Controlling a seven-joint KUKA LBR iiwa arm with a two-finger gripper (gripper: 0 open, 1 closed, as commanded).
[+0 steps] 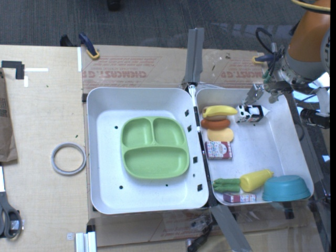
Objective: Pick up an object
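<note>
Gripper (258, 94) hangs over the far corner of the right bin (283, 140), reaching in from the right below the arm's orange band (311, 33). How far it is open I cannot tell; the metal parts blur together against the white wall, and nothing shows between them. Just below it, perhaps touching, though the view is too poor to say, sits a small black-and-white toy cow (250, 113) on the bin floor.

Left of the cow, against the bin's left wall, a banana (220, 111) lies across the top of a hot dog (216, 123), with an orange-yellow piece (220, 135) just beneath and a red-and-white carton (218, 150) below that. Along the near edge lie green beans (227, 184), a yellow squash-like piece (255, 180) tilted beside them, a small pink box (239, 197) under both, and a blue bowl (285, 188) upside down in the near right corner.

Beside it, the left bin (100, 151) holds a green divided plate (155, 147), lying flat near its middle.

On the bench outside the bins, a roll of tape (69, 158) lies well to the left, scissors (9, 222) sit at the near left edge, and a blue-and-yellow clamp (88, 46) rests at the far side on the cardboard (131, 67).
</note>
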